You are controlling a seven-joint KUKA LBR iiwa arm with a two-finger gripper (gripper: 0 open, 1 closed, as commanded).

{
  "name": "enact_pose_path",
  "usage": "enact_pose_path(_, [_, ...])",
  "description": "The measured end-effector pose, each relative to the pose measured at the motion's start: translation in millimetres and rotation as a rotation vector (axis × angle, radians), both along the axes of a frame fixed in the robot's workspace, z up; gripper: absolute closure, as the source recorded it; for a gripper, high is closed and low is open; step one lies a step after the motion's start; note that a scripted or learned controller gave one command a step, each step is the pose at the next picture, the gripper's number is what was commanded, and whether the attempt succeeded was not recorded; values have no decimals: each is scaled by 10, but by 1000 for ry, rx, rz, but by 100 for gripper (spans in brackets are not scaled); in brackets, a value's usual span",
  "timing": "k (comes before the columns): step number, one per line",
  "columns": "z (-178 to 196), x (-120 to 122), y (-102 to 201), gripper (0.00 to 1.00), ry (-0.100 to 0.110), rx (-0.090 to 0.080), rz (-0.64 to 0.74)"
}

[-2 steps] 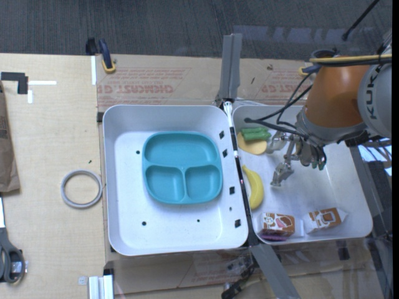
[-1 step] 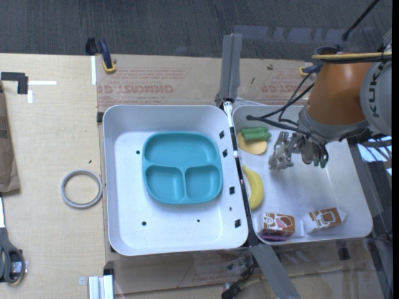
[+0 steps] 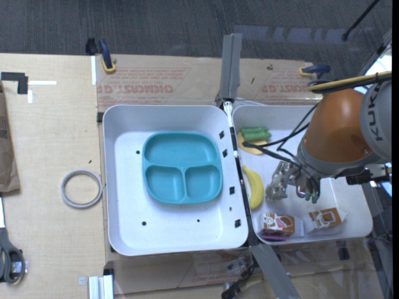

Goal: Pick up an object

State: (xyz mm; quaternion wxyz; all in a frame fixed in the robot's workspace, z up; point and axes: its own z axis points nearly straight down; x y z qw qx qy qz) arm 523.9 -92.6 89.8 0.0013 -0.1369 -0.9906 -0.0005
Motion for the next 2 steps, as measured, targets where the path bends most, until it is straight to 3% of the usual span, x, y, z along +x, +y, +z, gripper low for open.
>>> enact_pose_path(1, [1,1,-2,0,0,0,-1])
enact_pose_path(2, [3,357,-97,0,-2,-2,-207])
